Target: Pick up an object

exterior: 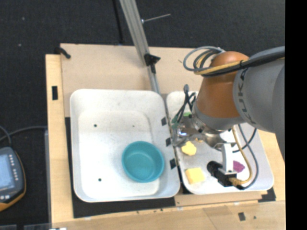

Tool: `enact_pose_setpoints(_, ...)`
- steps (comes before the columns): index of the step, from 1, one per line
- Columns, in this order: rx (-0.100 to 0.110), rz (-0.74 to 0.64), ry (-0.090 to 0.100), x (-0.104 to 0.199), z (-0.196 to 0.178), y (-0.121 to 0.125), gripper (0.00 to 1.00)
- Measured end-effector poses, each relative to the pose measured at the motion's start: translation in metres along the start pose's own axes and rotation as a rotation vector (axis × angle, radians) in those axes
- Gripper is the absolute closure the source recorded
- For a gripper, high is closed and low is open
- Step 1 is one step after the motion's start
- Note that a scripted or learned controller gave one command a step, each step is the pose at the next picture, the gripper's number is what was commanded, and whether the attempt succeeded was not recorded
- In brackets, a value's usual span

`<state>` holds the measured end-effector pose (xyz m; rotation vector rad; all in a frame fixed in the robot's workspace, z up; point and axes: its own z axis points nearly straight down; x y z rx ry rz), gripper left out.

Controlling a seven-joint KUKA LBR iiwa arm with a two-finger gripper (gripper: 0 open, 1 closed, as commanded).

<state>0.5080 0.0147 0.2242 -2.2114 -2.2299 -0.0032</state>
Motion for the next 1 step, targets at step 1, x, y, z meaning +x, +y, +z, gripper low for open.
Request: enact_pose_setpoints(1, 0.0, 0.0, 0.0, 0.0542, 0.0011, 0.0042, 1.0)
